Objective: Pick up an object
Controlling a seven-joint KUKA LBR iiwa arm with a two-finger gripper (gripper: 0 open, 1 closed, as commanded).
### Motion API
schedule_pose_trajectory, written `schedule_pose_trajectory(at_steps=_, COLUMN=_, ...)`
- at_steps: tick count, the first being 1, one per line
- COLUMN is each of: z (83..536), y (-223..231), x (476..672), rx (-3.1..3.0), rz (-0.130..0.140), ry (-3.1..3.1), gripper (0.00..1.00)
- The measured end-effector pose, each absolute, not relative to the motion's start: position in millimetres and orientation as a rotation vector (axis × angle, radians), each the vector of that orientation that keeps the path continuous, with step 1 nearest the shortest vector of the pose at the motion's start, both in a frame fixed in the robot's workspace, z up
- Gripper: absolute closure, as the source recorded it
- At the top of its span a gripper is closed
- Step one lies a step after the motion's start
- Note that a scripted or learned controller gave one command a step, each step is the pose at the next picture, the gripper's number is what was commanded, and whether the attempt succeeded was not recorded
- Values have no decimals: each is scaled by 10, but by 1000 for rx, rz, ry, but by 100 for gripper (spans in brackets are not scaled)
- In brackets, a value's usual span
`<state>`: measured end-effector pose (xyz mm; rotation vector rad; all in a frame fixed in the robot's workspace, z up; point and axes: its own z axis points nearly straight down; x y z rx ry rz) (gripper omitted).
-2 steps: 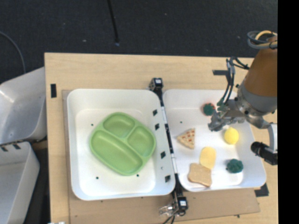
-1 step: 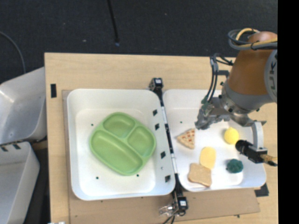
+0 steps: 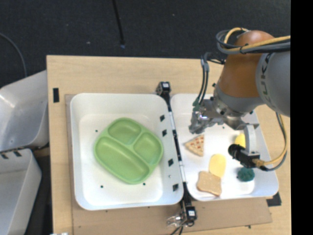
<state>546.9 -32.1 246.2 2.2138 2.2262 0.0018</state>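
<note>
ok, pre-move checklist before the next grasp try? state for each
1. Gripper above right bin: ok.
2. Target close by: pizza slice just below the gripper: ok.
3. Finger state: cannot tell.
4. Object already held: cannot tell.
5. Pizza slice apart from yellow piece and bread slice: ok.
6. Green divided plate in left bin, out of the way: ok.

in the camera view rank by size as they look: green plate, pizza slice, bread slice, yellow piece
1. green plate, far the largest
2. bread slice
3. pizza slice and yellow piece: look about alike, so unranked
</note>
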Motion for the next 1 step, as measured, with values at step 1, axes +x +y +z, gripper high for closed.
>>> schedule_pose_trajectory(at_steps=1, z=2345, y=176, x=5597, rx=2214, rz=2, ry=2228, gripper=100)
